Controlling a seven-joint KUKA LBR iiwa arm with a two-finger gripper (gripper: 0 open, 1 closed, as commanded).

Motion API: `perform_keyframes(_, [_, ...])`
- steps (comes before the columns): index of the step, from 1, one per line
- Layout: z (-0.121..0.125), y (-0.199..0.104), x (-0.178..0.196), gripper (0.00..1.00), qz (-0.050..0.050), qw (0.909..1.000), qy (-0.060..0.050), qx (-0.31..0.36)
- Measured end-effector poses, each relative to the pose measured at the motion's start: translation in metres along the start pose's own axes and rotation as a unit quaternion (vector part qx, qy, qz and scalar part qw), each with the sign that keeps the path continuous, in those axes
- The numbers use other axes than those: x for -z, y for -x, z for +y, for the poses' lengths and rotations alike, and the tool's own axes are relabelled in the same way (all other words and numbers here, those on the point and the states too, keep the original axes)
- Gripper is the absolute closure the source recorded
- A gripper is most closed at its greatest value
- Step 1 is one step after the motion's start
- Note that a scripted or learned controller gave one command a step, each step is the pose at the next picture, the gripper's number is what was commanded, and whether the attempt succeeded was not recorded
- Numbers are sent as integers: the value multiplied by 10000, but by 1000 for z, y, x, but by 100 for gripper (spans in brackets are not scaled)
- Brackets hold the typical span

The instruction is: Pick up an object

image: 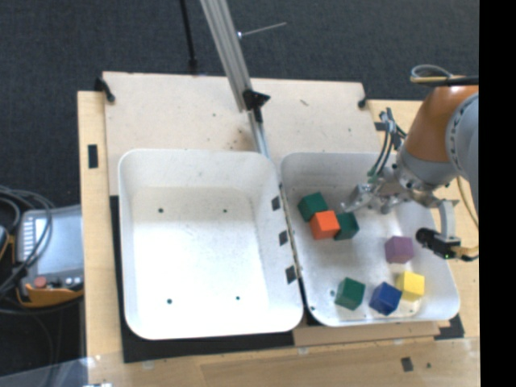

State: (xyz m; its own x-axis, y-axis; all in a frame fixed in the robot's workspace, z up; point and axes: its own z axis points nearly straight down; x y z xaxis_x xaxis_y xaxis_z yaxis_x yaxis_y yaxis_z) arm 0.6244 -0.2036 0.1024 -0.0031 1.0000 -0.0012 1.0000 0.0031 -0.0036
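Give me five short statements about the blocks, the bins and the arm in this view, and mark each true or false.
1. All the blocks lie in the right bin. True.
2. The orange block touches a green block. True.
3. The yellow block sits alone in the left bin. False: it lies in the right bin, next to the blue block.
4. The gripper hangs over the left bin. False: it is over the right bin, close to the cluster with the orange block.
5. The purple block is stacked on the blue block. False: it rests on the bin floor, apart from it.
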Motion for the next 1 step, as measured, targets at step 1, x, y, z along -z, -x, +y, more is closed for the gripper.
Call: perform_keyframes(1, [2,1,15,100,-9,10000,48,2])
